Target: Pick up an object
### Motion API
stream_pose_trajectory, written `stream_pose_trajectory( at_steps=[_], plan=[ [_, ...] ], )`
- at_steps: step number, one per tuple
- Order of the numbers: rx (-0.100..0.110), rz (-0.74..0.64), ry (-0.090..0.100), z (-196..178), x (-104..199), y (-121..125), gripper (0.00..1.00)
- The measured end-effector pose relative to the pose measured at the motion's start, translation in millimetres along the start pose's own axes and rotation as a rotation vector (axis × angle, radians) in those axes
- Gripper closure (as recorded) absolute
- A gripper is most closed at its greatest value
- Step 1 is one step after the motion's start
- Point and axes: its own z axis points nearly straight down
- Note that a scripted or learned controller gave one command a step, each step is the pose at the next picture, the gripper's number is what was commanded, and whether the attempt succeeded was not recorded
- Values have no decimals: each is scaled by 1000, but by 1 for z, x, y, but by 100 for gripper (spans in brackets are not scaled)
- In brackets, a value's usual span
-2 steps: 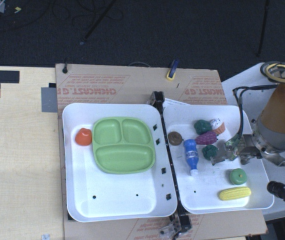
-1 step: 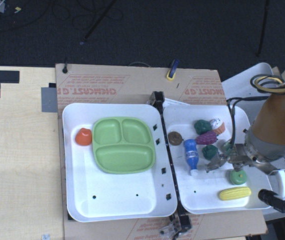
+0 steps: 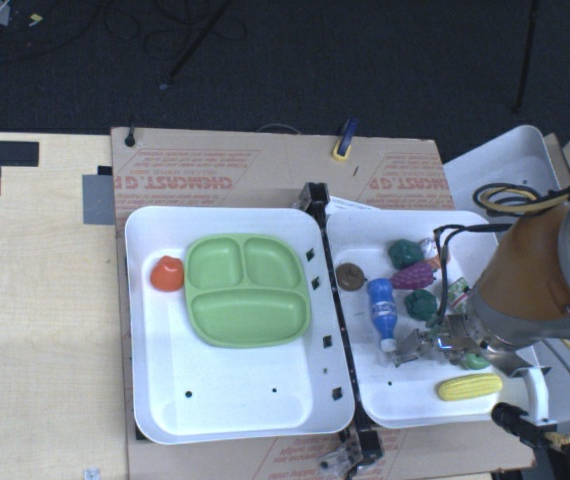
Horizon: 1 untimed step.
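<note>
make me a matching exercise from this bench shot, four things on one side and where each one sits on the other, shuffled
Things:
1. green divided plate
2. orange cup
3. blue bottle
4. yellow corn

Places:
A. right bin, near its front edge, below the gripper
B. left bin, by its left wall, beside the plate
C. middle of the left bin
D. right bin, close to the divider between the bins, next to a brown disc

Pairs: 1-C, 2-B, 3-D, 4-A
</note>
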Motion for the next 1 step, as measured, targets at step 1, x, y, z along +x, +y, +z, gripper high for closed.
stream_pose_trajectory(
  at_steps=[1],
  plan=[
    [-5, 0, -2, 29, 2, 0, 0]
  ],
)
